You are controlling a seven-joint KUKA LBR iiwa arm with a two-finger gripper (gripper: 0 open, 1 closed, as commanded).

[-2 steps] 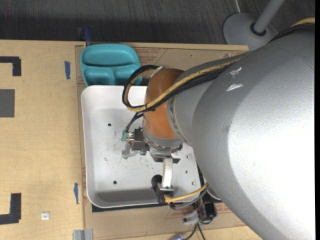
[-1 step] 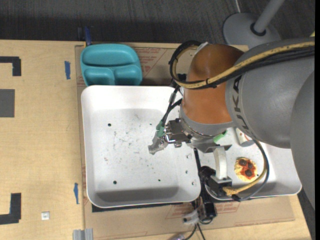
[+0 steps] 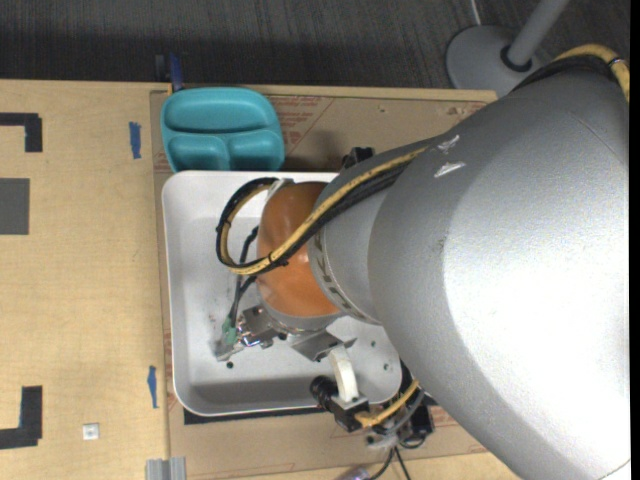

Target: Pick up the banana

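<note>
Banana: I cannot tell where it lies; my own arm covers a large part of the bin.
Pincer (image 3: 238, 338): mine, low inside the bin, near its front left corner, with a small green piece on its left side. Whether it is apart or together I cannot tell from this slant, and I see nothing clamped in it.
Bin (image 3: 188, 258): white and shallow with rounded corners. Its left strip of floor is bare, apart from a small dark speck (image 3: 230, 365) just in front of my pincer.
Orange band (image 3: 290, 258): the ring above my wrist, hanging over the middle of the bin.
Cables (image 3: 230, 236): black and yellow, looping out from the band over the bin's left half, then running back up along my arm.
Arm (image 3: 500, 268): grey and bulky, coming in from the right and hiding the bin's right side and the bench beyond it.
White fitting (image 3: 345, 378): on a black bracket under my arm, near the bin's front edge.
Tray (image 3: 222, 128): teal, with divided compartments, just behind the bin and touching its back rim.
Bench (image 3: 80, 268): tan board, with black marks (image 3: 25, 133) at its far left and short strips of blue tape (image 3: 135, 140) near the bin.
Stand (image 3: 480, 56): a grey round base with a slanting pole, on the dark floor (image 3: 250, 18) behind the bench.
</note>
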